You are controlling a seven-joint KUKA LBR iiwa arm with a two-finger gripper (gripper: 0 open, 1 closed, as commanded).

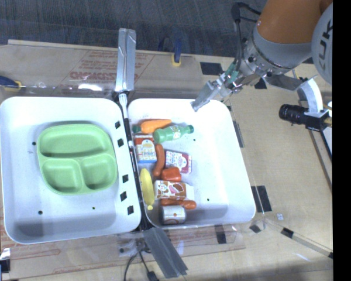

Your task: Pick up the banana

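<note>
The gripper (200, 102) hangs over the back rim of the right bin (237, 157), tilted down and to the left, its fingers drawn together and grasping nothing. The banana (146, 187) lies well apart from it, on the bin's floor against the left wall, its long axis running from the back towards the front. Just beside it are a carrot (154, 124), a green bottle (172, 133), small printed cartons (145, 148) and a can (173, 214); their labels are too small to read. The left bin (17, 215) holds a green divided tray (77, 157)
</note>
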